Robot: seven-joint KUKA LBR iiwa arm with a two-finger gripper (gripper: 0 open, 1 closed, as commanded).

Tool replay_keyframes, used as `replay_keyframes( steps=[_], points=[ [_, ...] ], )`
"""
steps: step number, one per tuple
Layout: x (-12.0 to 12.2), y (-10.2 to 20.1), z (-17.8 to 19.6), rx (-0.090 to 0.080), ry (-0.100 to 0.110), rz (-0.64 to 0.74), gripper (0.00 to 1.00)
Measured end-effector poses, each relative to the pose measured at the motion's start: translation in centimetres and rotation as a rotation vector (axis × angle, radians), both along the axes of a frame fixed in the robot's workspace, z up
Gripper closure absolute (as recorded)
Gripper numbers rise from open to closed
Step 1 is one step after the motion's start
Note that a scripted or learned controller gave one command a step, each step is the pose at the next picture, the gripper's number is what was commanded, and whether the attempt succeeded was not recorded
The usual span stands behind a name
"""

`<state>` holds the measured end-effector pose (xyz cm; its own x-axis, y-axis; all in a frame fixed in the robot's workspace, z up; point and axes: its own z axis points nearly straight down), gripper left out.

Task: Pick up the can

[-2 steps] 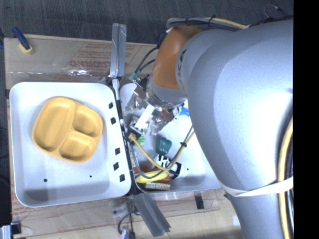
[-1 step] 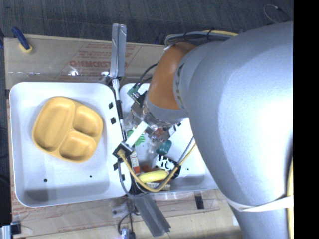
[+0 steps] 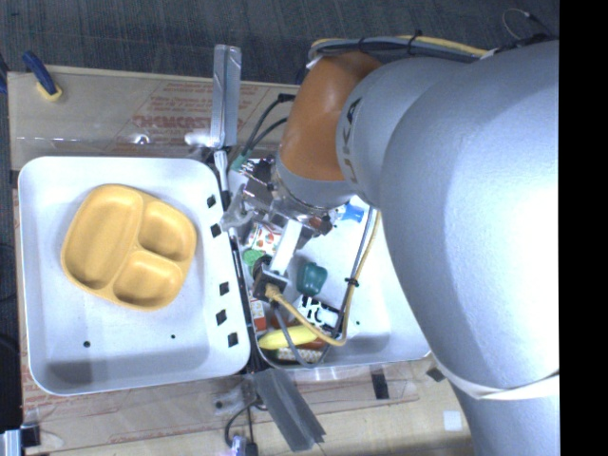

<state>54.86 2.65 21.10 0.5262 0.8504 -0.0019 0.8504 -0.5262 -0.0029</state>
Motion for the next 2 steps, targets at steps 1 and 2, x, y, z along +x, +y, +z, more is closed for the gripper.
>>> replay_keyframes(
  steps=[1, 2],
  points=[
    [2.62, 1.21, -2.06, -0.001, 0.001, 0.022, 0.0],
    [2.62, 1.22, -1.12, 0.0, 0.004, 0.027, 1.0]
  ],
)
